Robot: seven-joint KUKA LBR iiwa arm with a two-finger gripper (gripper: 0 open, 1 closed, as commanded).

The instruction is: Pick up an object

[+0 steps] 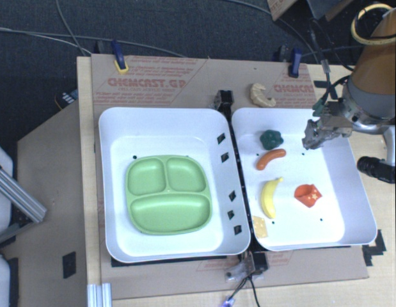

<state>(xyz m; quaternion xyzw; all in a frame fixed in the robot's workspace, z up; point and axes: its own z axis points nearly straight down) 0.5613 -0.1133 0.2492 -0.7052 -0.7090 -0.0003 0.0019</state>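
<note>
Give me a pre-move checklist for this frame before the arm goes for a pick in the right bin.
1. Targets present in the right bin: green broccoli-like piece, sausage, banana, red piece, cracker-like piece: ok.
2. Items spaced apart, none stacked: ok.
3. Gripper over the right bin, near its upper edge: ok.
4. Gripper lined up above any one item: not ok, it sits right of the broccoli-like piece.
5. Finger opening: cannot tell.
6. Green divided plate sits in the left bin, away from the arm's path: ok.

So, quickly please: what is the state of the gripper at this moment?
Two-finger gripper: above the right white bin, nothing visibly held; open or shut cannot be told.
</note>
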